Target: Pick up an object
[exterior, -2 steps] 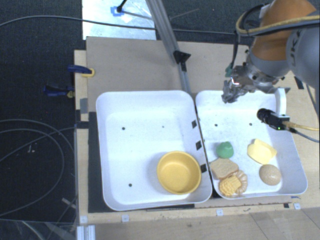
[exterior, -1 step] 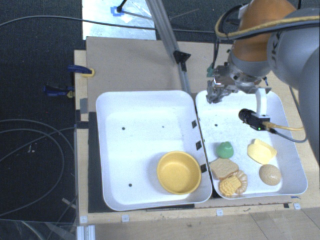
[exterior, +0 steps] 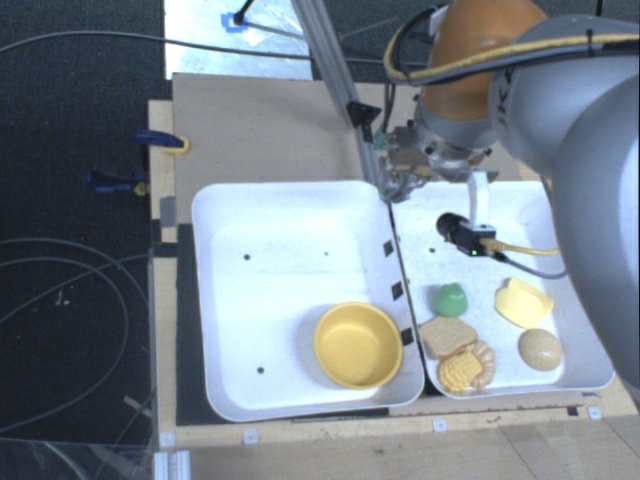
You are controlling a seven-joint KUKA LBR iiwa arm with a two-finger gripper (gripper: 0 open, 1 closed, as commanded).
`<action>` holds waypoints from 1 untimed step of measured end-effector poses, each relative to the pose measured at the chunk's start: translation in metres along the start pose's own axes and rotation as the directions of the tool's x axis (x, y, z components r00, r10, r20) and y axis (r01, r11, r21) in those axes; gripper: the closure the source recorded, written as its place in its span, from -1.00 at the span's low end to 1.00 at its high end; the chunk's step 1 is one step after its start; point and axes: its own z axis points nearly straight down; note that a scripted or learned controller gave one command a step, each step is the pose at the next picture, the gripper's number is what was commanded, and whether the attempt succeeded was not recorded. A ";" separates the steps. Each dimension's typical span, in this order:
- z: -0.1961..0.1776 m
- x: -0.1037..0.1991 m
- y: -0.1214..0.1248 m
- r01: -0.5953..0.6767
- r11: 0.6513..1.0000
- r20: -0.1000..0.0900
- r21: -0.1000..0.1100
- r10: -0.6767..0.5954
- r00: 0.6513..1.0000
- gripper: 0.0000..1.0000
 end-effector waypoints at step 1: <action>0.008 0.049 0.005 0.001 1.000 -0.001 0.000 -0.001 1.000 1.00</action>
